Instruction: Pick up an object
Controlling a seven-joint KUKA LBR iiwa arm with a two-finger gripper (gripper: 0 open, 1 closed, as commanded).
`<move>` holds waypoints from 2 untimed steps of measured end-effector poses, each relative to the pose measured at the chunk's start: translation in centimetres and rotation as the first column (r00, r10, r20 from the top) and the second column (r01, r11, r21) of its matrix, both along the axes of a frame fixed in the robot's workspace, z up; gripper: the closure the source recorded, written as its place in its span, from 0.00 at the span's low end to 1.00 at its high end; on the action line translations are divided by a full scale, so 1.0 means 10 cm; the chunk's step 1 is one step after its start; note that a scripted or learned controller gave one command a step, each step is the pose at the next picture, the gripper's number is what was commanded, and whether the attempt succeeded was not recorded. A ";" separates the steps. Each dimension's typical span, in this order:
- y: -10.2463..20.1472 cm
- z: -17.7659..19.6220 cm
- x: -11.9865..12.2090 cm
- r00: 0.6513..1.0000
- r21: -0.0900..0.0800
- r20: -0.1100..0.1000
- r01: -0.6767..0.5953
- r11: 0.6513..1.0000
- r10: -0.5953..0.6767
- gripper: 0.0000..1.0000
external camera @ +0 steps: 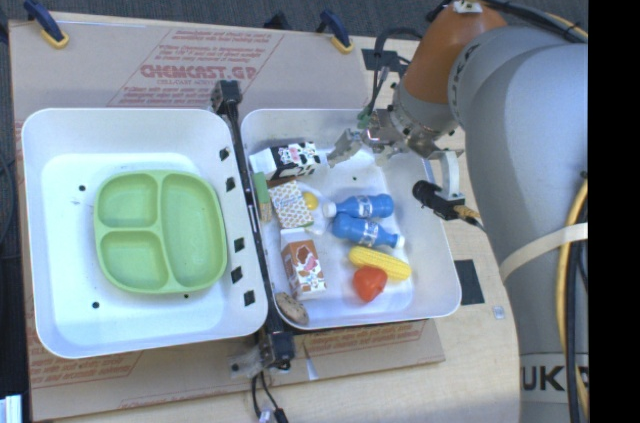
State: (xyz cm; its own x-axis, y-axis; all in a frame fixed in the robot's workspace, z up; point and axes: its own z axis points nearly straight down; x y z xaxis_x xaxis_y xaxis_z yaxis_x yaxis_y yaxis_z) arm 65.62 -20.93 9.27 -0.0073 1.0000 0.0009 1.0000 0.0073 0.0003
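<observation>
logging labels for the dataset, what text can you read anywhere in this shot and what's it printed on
"CHEMCAST GP": red print on the brown sheet under the bins; the smaller red lines around it are too blurred to read.
"UK": on the arm's base, cut off at the edge.
Print on the cow-patterned carton and the brown carton: too small to read.

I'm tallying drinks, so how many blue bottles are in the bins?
2: upper blue bottle and lower blue bottle, side by side mid right bin. More could hide under the arm.

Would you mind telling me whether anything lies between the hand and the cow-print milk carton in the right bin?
Nothing visible does. The hand sits just right of the milk carton, with bare bin floor between them; the blue bottles lie nearer the camera, off that line.
</observation>
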 end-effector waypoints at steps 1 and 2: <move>0.27 -0.01 -1.08 1.000 0.000 -0.004 0.001 1.000 -0.001 0.00; 0.08 0.00 -1.61 1.000 -0.001 -0.001 0.001 1.000 -0.001 0.00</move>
